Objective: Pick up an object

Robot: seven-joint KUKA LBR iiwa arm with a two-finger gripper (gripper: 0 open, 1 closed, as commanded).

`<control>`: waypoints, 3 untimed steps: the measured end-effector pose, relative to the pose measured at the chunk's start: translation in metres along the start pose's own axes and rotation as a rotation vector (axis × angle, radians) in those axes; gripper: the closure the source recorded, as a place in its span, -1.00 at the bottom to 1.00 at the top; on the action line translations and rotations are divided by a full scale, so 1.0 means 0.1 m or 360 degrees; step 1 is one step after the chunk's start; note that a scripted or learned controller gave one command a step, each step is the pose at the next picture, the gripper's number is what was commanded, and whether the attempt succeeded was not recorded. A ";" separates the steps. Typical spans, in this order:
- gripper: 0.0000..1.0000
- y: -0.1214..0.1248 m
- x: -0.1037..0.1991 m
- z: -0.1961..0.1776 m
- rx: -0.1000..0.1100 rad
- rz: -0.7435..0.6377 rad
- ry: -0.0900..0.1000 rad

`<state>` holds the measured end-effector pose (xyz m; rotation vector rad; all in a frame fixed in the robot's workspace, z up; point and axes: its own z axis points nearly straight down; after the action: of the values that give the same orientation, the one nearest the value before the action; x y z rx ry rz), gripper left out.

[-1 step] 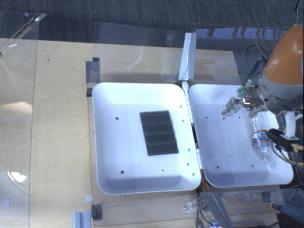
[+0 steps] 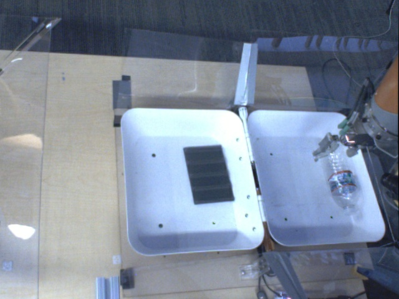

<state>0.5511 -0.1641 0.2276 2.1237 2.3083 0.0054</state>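
Clear plastic bottle with a coloured label [image 2: 342, 183] lies on its side in the right-hand shallow white bin [image 2: 293, 210], toward that bin's right wall. We see the two-finger gripper [image 2: 336, 143] just beyond the bottle's far end; we cannot tell how its jaws stand. We note a dark ribbed rectangular block [image 2: 208, 174] in the left-hand white bin [image 2: 149, 217].
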 end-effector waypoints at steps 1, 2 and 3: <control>-1.00 0.10 -0.38 0.96 -0.0043 0.0100 -0.0013; -1.00 0.26 -0.47 1.08 -0.0074 0.0062 -0.0035; -1.00 0.17 -0.44 1.36 -0.0017 0.0003 -0.0009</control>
<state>0.5729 -0.2067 0.0916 2.1180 2.2977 0.0115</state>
